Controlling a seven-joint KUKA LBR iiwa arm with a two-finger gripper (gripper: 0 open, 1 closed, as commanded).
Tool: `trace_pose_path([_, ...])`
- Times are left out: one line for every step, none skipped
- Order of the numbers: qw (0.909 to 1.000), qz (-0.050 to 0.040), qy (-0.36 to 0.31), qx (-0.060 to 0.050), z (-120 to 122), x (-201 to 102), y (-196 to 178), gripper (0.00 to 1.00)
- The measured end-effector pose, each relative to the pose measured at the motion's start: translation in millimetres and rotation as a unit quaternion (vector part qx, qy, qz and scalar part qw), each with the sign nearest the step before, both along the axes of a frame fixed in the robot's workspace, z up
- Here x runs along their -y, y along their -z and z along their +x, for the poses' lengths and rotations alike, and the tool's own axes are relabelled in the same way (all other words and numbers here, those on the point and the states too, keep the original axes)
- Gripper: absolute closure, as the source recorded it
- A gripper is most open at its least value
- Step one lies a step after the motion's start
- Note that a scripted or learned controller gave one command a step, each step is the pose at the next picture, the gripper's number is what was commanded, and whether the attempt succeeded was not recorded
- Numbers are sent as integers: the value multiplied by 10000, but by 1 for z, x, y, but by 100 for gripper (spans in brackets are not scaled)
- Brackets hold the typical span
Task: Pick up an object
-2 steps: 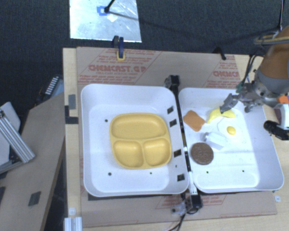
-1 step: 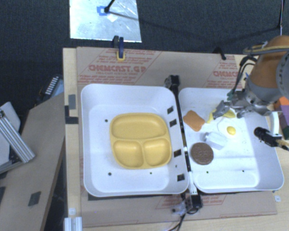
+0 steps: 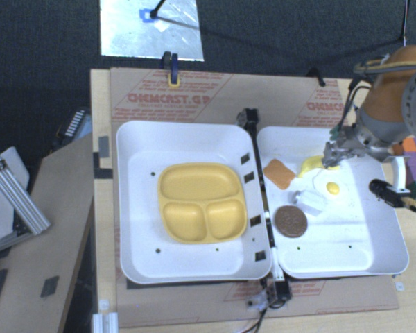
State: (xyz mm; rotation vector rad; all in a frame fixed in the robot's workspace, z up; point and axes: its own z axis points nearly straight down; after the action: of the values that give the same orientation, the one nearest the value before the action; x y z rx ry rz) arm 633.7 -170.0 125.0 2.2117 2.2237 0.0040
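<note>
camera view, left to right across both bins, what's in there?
Yellow divided tray → orange piece → brown round disc → fried egg toy → end effector, above the right bin's far side.

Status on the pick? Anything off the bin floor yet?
Done: the arm has reached the right bin, and the gripper sits low at the yellow piece near the back. In hand: nothing visibly held; whether the jaws have closed is unclear. Left: the grasp and the lift. The orange piece, brown disc and fried egg lie on the bin floor.
</note>
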Motion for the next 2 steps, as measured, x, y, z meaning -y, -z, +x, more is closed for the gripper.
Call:
trace_pose_path([10000,3,21,-6,-2,10,-55,100])
trace_pose_path([10000,0,9,5,0,10,-104,100])
